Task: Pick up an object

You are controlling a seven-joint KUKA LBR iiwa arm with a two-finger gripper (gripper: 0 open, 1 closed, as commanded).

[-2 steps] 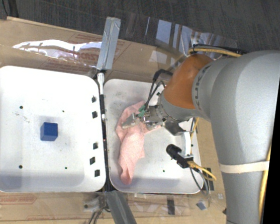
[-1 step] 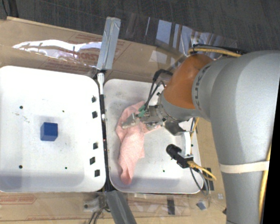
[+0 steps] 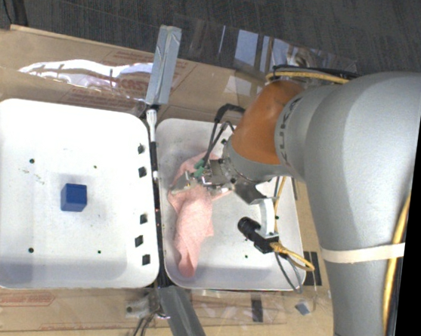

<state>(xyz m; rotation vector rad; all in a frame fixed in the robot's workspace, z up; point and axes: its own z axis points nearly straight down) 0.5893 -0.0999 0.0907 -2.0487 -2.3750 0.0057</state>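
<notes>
A pink cloth (image 3: 192, 222) lies crumpled in the right bin (image 3: 220, 275), stretching from its upper left down to the front left corner. My gripper (image 3: 208, 177) is low over the cloth's upper end, with the arm and its orange band right above it. The cloth's top is bunched up around the gripper tip, and the wrist hides the contact. A blue cube (image 3: 74, 197) sits alone in the left bin (image 3: 18, 125), far from the gripper.
A black cable fitting (image 3: 257, 235) with a yellow wire hangs over the right bin beside the cloth. A grey divider with black clips (image 3: 146, 216) runs between the bins. Cardboard and clear plastic sheeting (image 3: 85, 72) lie behind them.
</notes>
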